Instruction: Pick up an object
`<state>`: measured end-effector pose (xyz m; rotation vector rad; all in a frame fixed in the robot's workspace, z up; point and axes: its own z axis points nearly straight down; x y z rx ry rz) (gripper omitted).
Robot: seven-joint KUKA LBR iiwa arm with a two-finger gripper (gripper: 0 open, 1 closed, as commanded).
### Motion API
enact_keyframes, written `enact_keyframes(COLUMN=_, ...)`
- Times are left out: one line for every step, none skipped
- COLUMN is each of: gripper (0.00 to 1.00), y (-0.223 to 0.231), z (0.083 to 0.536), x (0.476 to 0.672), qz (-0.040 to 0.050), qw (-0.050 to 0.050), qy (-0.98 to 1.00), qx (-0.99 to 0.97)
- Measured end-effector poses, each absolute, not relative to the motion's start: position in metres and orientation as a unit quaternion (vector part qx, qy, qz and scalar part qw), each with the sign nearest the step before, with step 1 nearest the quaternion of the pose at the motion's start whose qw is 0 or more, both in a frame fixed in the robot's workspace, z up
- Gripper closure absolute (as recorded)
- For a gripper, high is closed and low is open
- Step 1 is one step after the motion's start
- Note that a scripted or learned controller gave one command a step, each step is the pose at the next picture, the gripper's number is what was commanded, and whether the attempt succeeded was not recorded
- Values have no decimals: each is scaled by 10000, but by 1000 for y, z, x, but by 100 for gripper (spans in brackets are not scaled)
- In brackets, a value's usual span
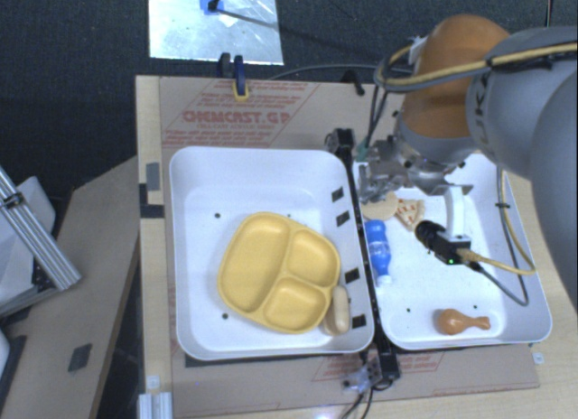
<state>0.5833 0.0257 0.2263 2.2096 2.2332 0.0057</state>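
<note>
Tabletop (117, 228): tan board under both of my bins, with a printed cardboard sheet (239, 110) lying beneath their far edge.
Left bin (208, 169): shallow and white, on the left half of my working area.
Yellow tray (278, 271): a divided plate with three compartments, lying flat in the middle of the left bin, turned at a slant.
Beige piece (338, 310): a small pale rounded thing, just beside the tray's near right corner and close to the wall between the bins.
Right bin (524, 318): shallow and white, touching the left bin along the middle divider.
Blue bottle (377, 247): a small blue and white object lying flat in the right bin, right beside the divider, near side of my tool.
My tool (386, 190): low over the far left part of the right bin, near the divider; my wrist hides the fingers, so I cannot tell how far apart they are or whether anything sits between them.
Pale wedge (408, 210): a tan and orange slice-shaped thing just beside my tool, at its near edge; I cannot tell if I touch it.
Black attachment (437, 240): dark part with a small green light, over the bin's middle.
Drumstick (461, 321): brown toy chicken leg, lying near the right bin's front wall, well apart from my tool.
</note>
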Motion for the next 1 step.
enact_keyframes(gripper=100, y=85, z=218, x=595, qz=16, qw=-1, qy=7108, qx=7034)
